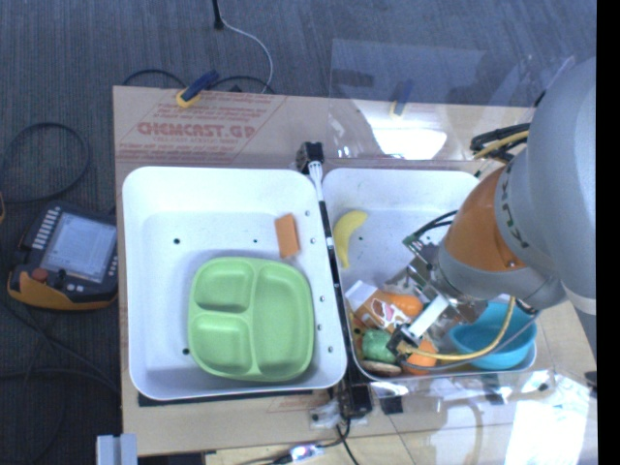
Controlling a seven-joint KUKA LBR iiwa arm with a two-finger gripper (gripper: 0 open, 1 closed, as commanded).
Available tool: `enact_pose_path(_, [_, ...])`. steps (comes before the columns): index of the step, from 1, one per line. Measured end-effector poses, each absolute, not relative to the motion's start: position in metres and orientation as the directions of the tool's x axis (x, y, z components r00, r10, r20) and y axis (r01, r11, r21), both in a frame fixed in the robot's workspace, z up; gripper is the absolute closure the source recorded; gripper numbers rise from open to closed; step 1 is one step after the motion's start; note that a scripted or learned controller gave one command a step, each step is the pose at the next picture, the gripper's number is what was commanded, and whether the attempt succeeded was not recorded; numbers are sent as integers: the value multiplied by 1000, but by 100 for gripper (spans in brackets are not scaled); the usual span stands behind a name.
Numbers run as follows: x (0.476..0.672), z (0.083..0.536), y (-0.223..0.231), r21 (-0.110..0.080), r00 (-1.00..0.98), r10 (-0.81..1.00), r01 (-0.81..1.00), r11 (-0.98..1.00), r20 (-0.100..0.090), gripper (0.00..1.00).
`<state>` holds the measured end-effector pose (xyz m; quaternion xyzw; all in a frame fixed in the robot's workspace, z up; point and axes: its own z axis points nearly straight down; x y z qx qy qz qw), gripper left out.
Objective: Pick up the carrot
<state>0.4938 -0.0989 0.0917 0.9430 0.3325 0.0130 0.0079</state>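
Observation:
My gripper (418,325) hangs low over a pile of toy food in the front of the right bin (407,187). Right beside it on the left lies an orange, white-patched piece (390,309). A second orange piece (423,361), which could be the carrot, lies against the bin's front wall just below the gripper. I cannot tell which of the two is the carrot. The gripper partly covers both pieces, and nothing can be seen held in it.
A blue bowl (496,343) sits to the gripper's right. A yellow banana (348,229) lies near the bin's left wall, and a green toy (372,342) sits in the pile. The left bin (155,201) holds a green divided plate (254,320) and an orange block (287,235).

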Motion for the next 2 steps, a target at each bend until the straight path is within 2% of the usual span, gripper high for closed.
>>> enact_pose_path(1, [494,101,-100,22,779,627,626,-779,17,100])
enact_pose_path(2, [502,224,-85,3,798,602,602,-798,2,100])
